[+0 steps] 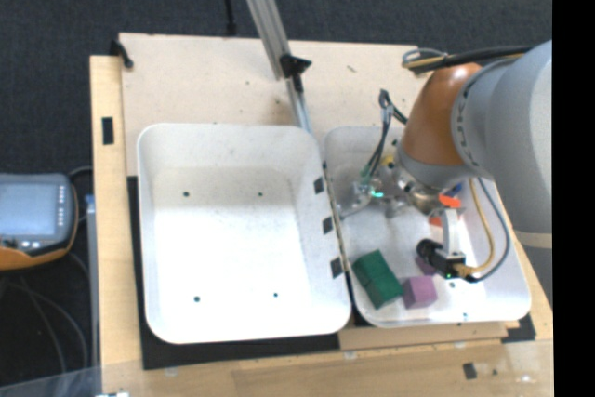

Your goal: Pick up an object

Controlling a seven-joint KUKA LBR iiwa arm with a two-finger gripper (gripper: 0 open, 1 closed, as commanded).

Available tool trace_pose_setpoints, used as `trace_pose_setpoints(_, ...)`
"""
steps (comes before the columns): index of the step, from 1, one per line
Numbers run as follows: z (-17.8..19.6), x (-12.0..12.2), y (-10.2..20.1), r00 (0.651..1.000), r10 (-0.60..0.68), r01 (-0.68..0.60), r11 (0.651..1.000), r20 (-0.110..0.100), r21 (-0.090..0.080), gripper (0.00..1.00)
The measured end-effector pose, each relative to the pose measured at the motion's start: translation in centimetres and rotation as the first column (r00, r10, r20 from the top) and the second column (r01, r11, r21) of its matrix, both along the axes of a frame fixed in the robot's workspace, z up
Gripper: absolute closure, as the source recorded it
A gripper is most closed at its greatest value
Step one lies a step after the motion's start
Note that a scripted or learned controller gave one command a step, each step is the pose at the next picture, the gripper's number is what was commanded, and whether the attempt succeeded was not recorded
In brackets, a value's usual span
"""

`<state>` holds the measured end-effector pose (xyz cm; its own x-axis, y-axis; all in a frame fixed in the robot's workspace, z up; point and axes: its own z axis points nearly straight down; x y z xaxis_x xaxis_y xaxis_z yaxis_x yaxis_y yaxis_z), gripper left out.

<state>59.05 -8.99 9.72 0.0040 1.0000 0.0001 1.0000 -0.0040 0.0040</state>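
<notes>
2 white bins (232, 228) on counter (200, 79); right one has 1 green block (376, 277), 1 purple block (418, 291).

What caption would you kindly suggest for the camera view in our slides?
Arm lowered into the right bin, above a green block and purple block.

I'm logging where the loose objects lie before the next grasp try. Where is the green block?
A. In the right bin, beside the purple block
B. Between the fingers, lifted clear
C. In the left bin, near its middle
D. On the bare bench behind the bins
A: the green block lies on the floor of the right bin, near its front, with the purple block just to its right.
</notes>
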Motion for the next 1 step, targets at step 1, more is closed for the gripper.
trace_pose_setpoints(1, 0.00, 0.00, 0.00, 1.000, -0.001, 0.001, 1.000, 0.000, 0.000, 0.00)
